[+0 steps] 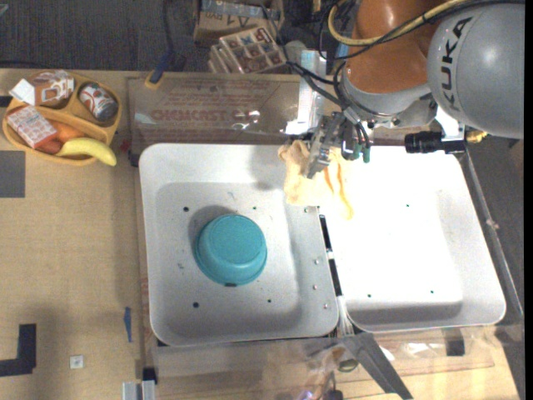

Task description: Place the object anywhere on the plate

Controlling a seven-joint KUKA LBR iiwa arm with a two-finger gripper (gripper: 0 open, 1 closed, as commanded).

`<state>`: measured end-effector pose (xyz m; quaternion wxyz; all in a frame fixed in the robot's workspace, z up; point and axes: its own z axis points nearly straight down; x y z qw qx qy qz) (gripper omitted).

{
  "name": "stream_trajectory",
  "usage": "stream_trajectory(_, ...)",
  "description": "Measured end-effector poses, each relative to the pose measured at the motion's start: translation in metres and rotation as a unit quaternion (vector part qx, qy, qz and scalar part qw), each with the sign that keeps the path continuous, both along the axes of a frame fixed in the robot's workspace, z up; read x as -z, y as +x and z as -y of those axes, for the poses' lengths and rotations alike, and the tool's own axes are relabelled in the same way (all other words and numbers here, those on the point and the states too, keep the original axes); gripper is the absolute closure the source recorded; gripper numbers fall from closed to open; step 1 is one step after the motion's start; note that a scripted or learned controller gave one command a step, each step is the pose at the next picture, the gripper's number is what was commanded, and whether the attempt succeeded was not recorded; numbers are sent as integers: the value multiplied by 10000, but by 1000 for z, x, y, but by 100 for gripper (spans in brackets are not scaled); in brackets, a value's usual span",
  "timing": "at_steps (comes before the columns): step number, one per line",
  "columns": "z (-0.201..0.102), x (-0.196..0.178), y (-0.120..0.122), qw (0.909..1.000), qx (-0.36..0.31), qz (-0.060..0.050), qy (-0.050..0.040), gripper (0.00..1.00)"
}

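A teal round plate [231,248] lies in the middle of the left bin [166,190]. The object is a pale yellow, floppy thing [300,182] with an orange-yellow strip trailing to its right. It hangs over the divider between the two bins, near their far edge. My gripper [318,158] reaches down from the right, its dark fingers shut on the upper part of the object. A faint shadow falls on the left bin floor just left of the object. The object sits up and to the right of the plate, well apart from it.
The right bin [416,257] lies under the arm's wrist. A cardboard box [216,115] stands behind the left bin. A yellow tray with toy food and a banana [87,148] sits at the far left on the bench.
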<state>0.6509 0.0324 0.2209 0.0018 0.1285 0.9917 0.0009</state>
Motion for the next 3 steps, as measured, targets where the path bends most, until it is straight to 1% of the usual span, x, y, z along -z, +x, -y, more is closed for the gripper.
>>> stream_trajectory(1, -52, -12, -5, 9919, -1272, 24, 0, 100)
stream_trajectory(2, -96, -15, -12, 9917, -1289, 23, 2, 100)
stream_trajectory(3, -147, -8, -12, 9917, -1288, 22, 5, 100)
